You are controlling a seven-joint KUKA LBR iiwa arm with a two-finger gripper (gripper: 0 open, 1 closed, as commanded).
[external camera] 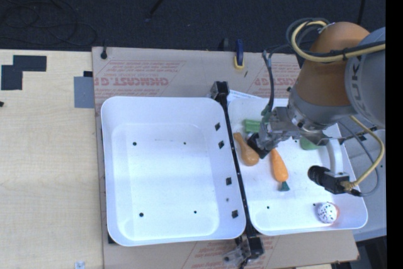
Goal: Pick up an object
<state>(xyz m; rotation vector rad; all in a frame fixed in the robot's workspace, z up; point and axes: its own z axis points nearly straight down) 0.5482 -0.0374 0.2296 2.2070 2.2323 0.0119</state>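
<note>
- Over the right bin (pixel 352 223), the gripper (pixel 263 138) hangs low beside the orange squash-like piece (pixel 247 151) and carrot (pixel 278 165).
- Whether its pincer is apart or together, I cannot tell; nothing looks lifted yet, so the pick remains.

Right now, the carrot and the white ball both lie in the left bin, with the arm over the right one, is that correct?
Not quite: the camera view shows the carrot and the ball in the right bin, not the left bin. The arm is indeed over the right one.
</note>
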